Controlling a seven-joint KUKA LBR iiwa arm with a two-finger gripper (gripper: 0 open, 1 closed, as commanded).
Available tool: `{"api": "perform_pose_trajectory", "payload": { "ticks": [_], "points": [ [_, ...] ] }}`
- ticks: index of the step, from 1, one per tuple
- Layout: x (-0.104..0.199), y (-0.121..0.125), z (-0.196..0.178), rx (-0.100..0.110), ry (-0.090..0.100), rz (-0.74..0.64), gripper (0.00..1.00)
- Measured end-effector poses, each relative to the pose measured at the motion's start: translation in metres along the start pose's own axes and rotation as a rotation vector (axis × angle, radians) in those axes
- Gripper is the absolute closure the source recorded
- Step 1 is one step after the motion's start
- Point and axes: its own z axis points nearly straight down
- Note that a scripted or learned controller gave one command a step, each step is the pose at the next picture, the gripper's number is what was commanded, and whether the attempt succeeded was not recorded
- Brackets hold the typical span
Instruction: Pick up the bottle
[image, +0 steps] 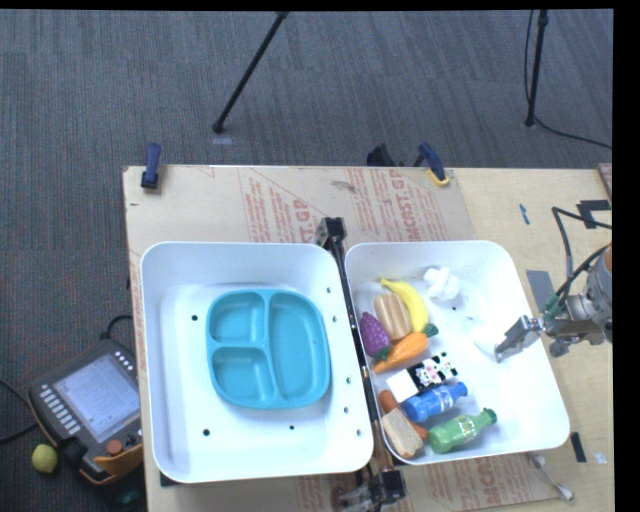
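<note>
The green plastic bottle with a white label (462, 429) lies on its side near the front edge of the right shallow white bin (535, 400), cap pointing right. Just behind it, a blue plastic bottle (433, 402) also lies on its side, touching or nearly touching it. To the green bottle's left sits a toy slice of bread (402, 433). Further back along the bin's left side are a black-and-white toy block (431, 373), an orange toy carrot (403, 351), a purple bunch of toy grapes (374, 335), a toy hot dog (392, 316) and a yellow toy banana (408, 300), with a crumpled white piece (442, 284) beyond.

The end effector (518, 338) hangs over the right side of that bin, up and to the right of both bottles and well apart from them, nothing visible between its fingers; whether it is spread or closed I cannot tell.

The left white bin (160, 300) holds a turquoise divided plastic tray (268, 349). Both bins rest on the cardboard-topped table (250, 200).
</note>
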Motion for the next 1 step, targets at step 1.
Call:
{"api": "perform_pose_trajectory", "payload": {
  "ticks": [1],
  "points": [
    [0.0002, 0.0003, -0.0095, 0.002, 0.002, -0.002, 1.0]
  ]
}}
